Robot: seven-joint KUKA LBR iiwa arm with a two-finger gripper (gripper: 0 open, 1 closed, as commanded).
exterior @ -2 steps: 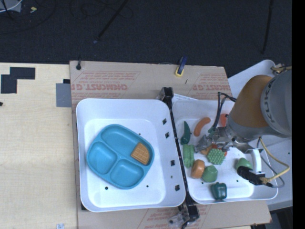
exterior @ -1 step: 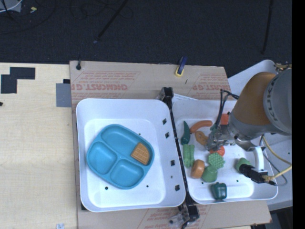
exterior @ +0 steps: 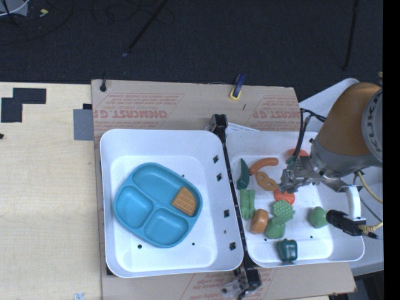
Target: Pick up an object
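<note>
Jaw state cannot be told, gripper [exterior: 292, 181] low over toy food in right bin [exterior: 350, 252], left bin [exterior: 125, 145] holding blue plate [exterior: 140, 208] with waffle [exterior: 184, 200], arm [exterior: 350, 127] reaching from right.

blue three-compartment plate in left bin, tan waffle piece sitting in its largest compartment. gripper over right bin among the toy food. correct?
Mostly right, with one error. The camera view shows the tan waffle-textured piece in a small right-hand compartment of the blue three-compartment plastic plate, not the largest one. The plate does sit in the left white bin, and the gripper is over the right white bin.
</note>
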